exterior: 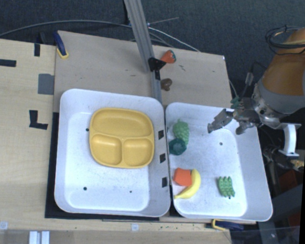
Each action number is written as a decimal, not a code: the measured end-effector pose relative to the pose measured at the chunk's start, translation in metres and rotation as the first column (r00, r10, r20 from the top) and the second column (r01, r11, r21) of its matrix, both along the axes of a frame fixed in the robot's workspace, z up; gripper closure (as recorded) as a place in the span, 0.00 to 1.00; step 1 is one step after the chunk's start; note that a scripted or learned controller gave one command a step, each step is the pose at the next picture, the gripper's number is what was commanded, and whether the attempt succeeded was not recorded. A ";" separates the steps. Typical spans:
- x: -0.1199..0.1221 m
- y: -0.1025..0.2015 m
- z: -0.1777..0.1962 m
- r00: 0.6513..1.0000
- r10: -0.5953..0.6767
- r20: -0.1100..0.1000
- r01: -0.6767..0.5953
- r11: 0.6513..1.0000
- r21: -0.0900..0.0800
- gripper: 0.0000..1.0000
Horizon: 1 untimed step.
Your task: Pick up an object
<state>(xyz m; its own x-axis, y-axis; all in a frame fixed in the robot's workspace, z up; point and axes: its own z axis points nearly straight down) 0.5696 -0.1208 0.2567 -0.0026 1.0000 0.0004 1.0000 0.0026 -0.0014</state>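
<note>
Fingers (pixel 227 125) spread open, holding nothing, above right bin (pixel 255 153).

My arm (pixel 287 77) shows a fat orange band with grey casing just below it. Black cables loop over the orange part and run down beside it. At the end sits my gripper (pixel 227 123), dark grey metal with a small green patch just behind it.
</note>
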 end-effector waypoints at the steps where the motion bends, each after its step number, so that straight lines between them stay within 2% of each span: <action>1: 0.000 0.000 0.000 1.000 0.000 0.000 0.000 1.000 0.000 0.00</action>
<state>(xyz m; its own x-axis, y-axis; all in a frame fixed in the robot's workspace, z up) 0.5696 -0.1209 0.2567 -0.0027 1.0000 0.0004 1.0000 0.0027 -0.0015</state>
